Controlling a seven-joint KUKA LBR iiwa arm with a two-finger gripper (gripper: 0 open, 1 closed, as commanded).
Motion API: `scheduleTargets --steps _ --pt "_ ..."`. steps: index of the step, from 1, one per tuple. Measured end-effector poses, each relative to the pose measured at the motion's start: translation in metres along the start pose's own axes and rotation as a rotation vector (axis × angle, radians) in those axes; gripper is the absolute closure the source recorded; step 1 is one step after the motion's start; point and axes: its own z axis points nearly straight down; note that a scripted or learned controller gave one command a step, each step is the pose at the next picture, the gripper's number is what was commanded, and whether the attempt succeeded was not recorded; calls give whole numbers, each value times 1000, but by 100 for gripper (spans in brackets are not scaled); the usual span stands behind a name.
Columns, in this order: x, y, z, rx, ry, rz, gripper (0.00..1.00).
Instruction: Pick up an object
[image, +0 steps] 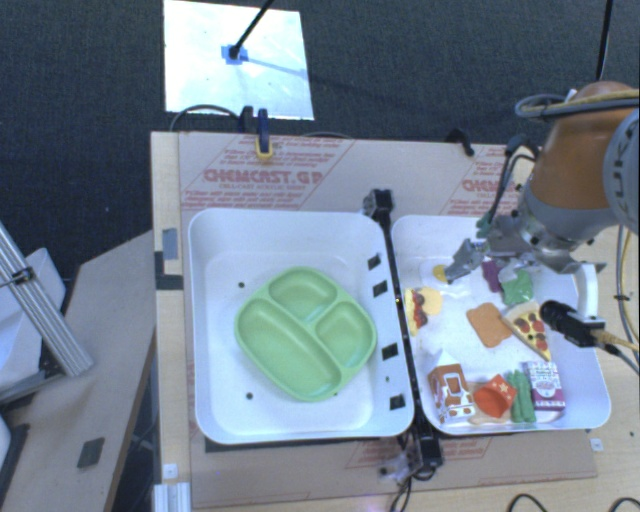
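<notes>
The right bin (600, 395) in the right half of the frame holds a scatter of toy food pieces. Toward its upper middle lies a small yellow piece (440, 271), and just right of it a purple piece (492, 272) and a green piece (518, 288), both partly under the arm. In the bin's middle sit a tan toast slice (487, 324) and, touching its right side, a pizza wedge (530, 328). At the bin's left wall is a yellow-and-red piece (423, 306). Along the lower edge stand an orange-and-white carton (451, 391), an orange-red piece (493, 398), a green piece beside it (521, 396) and a red-and-white pack (545, 385), close together.

The pincer (467, 260) hangs over the upper part of this bin, near the yellow piece and the purple one; whether its fingers are apart or closed I cannot tell, and nothing is visibly between them. The arm (585, 150) comes in from the upper right of the frame.

The left bin (215, 300) holds a light green divided plate (305, 333) with three compartments, lying flat near its centre. Both bins rest on the table (280, 170), whose board carries red lettering.
</notes>
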Motion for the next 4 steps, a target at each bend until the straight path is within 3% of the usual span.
scheduleTargets --steps 1,4 --pt "0 3 -7 -14 -1 -2 0" --pt "4 12 128 -11 -1 0 0"
